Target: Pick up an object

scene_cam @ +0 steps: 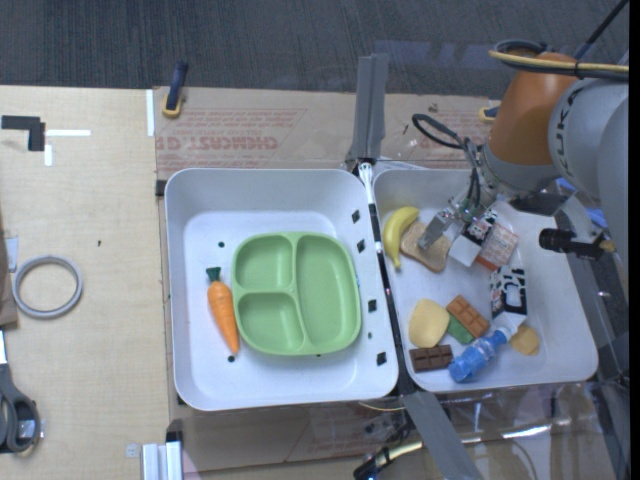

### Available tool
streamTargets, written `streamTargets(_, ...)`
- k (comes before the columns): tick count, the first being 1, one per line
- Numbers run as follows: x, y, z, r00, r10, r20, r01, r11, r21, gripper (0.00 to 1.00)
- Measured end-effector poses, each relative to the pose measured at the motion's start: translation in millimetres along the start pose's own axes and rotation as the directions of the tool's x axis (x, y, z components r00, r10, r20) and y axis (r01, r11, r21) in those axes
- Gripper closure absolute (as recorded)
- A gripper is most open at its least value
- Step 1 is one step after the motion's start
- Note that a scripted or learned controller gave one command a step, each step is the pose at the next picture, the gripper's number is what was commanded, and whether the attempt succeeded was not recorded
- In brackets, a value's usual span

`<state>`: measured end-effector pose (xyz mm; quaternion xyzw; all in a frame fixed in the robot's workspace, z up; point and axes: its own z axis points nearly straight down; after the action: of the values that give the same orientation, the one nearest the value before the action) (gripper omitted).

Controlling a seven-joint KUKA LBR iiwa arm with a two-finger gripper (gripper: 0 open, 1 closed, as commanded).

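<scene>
The right bin (pixel 575 298) holds a banana (pixel 398 230), a slice of bread (pixel 425 255), a yellow wedge (pixel 428 321), an orange-brown block (pixel 466 316), a dark brown bar (pixel 430 358), a blue bottle (pixel 478 356), a black-and-white packet (pixel 508 290) and a reddish packet (pixel 497 250). My gripper (pixel 455 233) hangs low over the back of this bin, just right of the banana and over the bread's edge. It looks open, with nothing between its fingers. In the left bin (pixel 190 268) lie a green divided plate (pixel 298 293) and a carrot (pixel 223 313).
The grey arm with its orange band (pixel 530 118) reaches in from the upper right over the right bin's back corner. On the bench to the left lie a tape ring (pixel 45 286) and scissors (pixel 15 423). A blue-handled tool (pixel 177 90) lies behind the left bin.
</scene>
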<state>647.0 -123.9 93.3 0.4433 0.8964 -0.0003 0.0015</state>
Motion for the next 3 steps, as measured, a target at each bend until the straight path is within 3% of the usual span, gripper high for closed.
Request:
streamTargets(1, -1, 1, -11, 1.000, -0.003, 0.004, 0.003, 1.000, -0.002, 1.00)
streamTargets(2, 41, 28, -99, 0.932, 0.362, 0.000, -0.362, 0.932, 0.002, 1.00)
streamTargets(3, 41, 28, -99, 0.932, 0.362, 0.000, -0.362, 0.932, 0.002, 0.00)
